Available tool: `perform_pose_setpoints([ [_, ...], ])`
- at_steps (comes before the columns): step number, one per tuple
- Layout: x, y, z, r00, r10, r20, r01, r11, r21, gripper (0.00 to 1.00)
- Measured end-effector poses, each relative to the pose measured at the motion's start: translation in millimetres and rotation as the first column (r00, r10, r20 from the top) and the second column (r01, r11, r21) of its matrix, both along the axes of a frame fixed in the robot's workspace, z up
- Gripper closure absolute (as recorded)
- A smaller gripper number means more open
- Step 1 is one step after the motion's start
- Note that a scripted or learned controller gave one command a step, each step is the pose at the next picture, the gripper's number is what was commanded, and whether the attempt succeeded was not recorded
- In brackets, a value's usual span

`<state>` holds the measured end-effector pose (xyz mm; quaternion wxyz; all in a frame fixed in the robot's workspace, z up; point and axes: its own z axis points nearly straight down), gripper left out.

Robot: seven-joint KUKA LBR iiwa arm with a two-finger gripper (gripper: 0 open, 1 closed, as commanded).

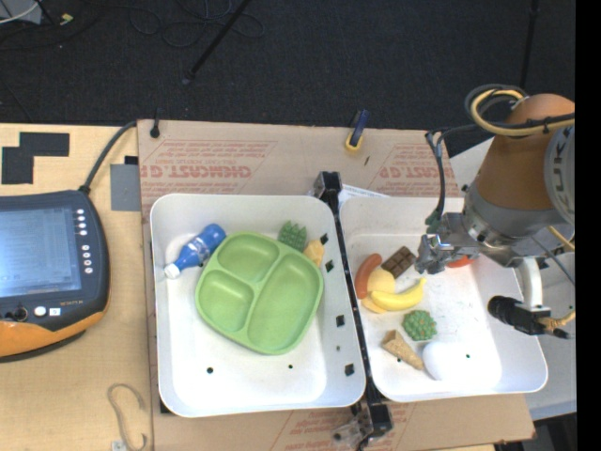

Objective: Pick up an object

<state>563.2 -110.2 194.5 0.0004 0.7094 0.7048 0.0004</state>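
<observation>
Spanning brown cardboard bench (244, 163), two white bins (178, 346), dark carpet behind

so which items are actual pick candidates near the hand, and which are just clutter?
In play, right bin, near the hand:
banana
brown block
green broccoli-like toy
cone

Lying about:
green divided plate, left bin
blue bottle, left bin
tablet on the bench
blue-and-yellow clamp

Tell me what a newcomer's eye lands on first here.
First, the big green divided plate, filling much of the left bin, with a blue bottle at its upper left. Next, the yellow banana among small toys in the right bin, and the grey and orange arm whose gripper hangs just beside it.
</observation>
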Motion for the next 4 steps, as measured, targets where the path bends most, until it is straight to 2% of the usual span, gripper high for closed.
perform_pose_setpoints([
  [1, 1, -1, 35, 1.000, 0.006, 0.000, -0.006, 1.000, 0.000, 1.00],
  [3, -1, 100, 46, 1.000, 0.011, -0.005, -0.011, 1.000, 0.003, 1.00],
  [4, -3, 142, 30, 1.000, 0.009, -0.007, -0.009, 1.000, 0.002, 1.00],
])
